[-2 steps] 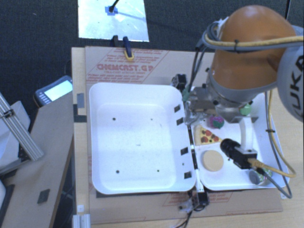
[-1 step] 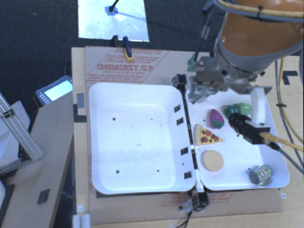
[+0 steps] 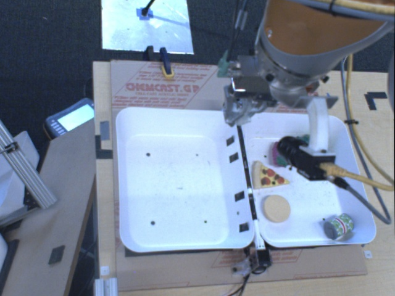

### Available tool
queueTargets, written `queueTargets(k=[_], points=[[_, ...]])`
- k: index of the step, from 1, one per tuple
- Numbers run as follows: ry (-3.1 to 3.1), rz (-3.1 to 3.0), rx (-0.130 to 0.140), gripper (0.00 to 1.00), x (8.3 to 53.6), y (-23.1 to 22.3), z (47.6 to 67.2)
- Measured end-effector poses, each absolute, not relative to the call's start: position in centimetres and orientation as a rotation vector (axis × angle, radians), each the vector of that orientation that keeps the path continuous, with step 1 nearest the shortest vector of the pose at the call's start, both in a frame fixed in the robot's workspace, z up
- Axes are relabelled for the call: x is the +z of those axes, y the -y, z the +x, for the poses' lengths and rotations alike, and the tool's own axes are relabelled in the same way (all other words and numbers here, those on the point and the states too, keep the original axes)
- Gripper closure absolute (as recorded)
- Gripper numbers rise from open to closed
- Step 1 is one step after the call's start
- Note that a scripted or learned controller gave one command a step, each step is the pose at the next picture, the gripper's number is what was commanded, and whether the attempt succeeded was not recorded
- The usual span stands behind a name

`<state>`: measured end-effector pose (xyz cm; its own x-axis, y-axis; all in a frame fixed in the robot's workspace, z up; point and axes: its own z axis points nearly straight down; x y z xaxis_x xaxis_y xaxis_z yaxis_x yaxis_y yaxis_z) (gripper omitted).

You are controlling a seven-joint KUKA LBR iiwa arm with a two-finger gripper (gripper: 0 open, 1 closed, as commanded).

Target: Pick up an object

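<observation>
- Because the grey housing of the arm (image 3: 321,17) hangs over them, the jaws sit in shadow above the far end of the seam between the two bins, and I cannot tell whether they are spread or pressed together; nothing can be seen between them.
- Cut off by the top edge is most of the arm's orange band, and its cables run out of view on the arm's side of the jaws.
- Things to pick lie in the right bin (image 3: 308,211), nearer the camera than the jaws and towards the arm's side:
  - a toy pizza slice (image 3: 270,176) just beside the seam,
  - a round tan disc (image 3: 277,208) nearer still,
  - a small green and grey can (image 3: 339,226) on its side in the near corner, its label too blurred to read.
- A black object (image 3: 302,156) with a white upright (image 3: 318,128) and a yellow cable (image 3: 358,177) half covers something pink and green that I cannot name.
- On the other side of the jaws lies the left bin (image 3: 173,184), showing a few dark dots.
- Beyond the jaws, red print on the cardboard sheet (image 3: 163,86) reads "CHEMCAST"; the letters after it and the smaller lines are illegible.
- More red print under the bins' near rim is hidden.
- A yellow and black clamp (image 3: 165,66) grips the cardboard on the worktop.
</observation>
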<state>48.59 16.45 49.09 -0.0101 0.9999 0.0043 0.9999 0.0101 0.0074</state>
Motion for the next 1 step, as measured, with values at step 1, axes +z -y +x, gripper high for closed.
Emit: queueTargets(k=[1], points=[[-2.225, 2.217, 0.003, 0.00, 48.77, -16.10, 48.65]])
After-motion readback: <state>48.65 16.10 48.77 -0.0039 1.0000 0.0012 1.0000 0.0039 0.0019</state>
